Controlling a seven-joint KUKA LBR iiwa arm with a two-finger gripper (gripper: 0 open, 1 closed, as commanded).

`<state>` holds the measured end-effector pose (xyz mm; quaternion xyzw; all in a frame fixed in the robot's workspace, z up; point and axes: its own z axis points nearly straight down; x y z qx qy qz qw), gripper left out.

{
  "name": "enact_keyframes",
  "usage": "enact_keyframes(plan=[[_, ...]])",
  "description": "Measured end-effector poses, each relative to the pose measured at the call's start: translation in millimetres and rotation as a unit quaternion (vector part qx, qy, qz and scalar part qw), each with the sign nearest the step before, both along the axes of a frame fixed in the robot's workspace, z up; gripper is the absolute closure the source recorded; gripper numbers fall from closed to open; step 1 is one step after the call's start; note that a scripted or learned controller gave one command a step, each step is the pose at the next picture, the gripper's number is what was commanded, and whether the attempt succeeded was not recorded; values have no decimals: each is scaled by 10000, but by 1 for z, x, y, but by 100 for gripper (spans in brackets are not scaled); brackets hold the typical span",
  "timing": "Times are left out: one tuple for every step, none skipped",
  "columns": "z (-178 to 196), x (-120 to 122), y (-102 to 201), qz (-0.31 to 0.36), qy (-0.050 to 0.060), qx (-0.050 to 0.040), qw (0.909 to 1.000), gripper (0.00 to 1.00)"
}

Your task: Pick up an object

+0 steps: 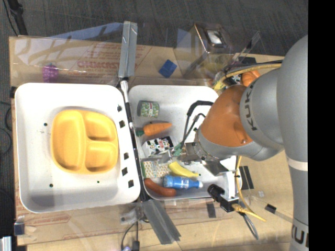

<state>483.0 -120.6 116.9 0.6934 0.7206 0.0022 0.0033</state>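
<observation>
The grey arm with its orange band [226,120] reaches in over the right-hand shallow white bin [172,92], and its bulk covers that bin's right half; the end effector [184,151] sits low near the middle of the bin, and whether it is wide, narrow or holding anything cannot be told, since the wrist hides it. The things to pick lie along the left half of this bin: a small green and white packet [148,108] near the far edge, an orange toy carrot [156,128] lying crosswise just nearer, a white carton with dark printed figures [158,145] beside the end effector, a pale patterned flat packet [153,167] nearer still, a yellow toy banana [183,170] just under the end effector, a blue plastic bottle with a white cap [180,182] lying on its side next to the banana, and a red-brown toy sausage [160,188] along the bin's near edge. The left-hand shallow white bin [31,103] holds a yellow plastic tray with three compartments [84,140] at its middle. On the worktop [68,61] beyond the bins, a small blue block [168,68] rests near the far edge and a small purple object [50,71] lies toward the far left corner
</observation>
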Motion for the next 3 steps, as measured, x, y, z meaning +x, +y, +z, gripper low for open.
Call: enact_keyframes(plan=[[9, 1, 0, 36, 6, -2, 10000, 100], [9, 1, 0, 34, 3, -3, 10000, 0], [-19, 11, 21, -50, 2, -16, 10000, 0]])
